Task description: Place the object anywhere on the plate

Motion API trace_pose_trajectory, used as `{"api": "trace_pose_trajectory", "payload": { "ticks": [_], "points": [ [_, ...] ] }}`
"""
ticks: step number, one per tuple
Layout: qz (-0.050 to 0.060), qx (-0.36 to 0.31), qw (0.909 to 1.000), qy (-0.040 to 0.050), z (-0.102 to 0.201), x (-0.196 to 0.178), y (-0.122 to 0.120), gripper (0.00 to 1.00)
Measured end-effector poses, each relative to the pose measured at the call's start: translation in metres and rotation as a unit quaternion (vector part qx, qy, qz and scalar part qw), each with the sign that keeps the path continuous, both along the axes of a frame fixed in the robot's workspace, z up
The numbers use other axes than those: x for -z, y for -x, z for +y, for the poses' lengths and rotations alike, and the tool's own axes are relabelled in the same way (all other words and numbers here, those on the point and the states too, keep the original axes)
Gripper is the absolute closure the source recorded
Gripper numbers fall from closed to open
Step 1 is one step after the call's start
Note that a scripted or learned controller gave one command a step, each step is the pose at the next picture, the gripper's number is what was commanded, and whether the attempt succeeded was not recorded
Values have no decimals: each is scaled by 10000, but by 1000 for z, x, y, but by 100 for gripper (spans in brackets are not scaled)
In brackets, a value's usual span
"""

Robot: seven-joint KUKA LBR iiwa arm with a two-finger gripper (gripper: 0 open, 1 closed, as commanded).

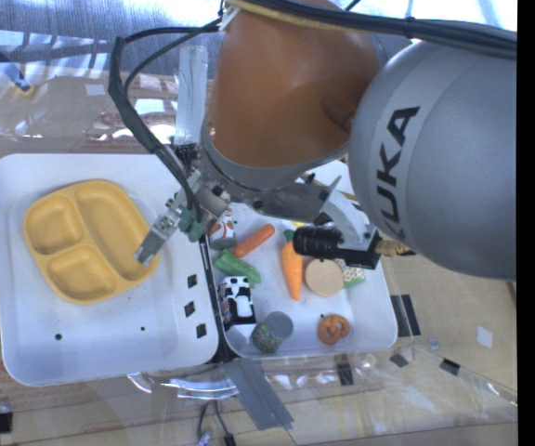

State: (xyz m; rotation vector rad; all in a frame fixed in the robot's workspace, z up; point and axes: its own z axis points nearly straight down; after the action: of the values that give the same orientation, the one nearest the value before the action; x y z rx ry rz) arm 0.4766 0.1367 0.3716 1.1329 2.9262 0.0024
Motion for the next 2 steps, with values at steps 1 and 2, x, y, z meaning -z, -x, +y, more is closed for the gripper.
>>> {"api": "trace_pose_trajectory", "payload": {
  "ticks": [1, 2],
  "points": [
    [0, 0, 10000, 0, 0, 0, 0, 0],
    [0, 0, 10000, 0, 0, 0, 0, 0]
  ]
}}
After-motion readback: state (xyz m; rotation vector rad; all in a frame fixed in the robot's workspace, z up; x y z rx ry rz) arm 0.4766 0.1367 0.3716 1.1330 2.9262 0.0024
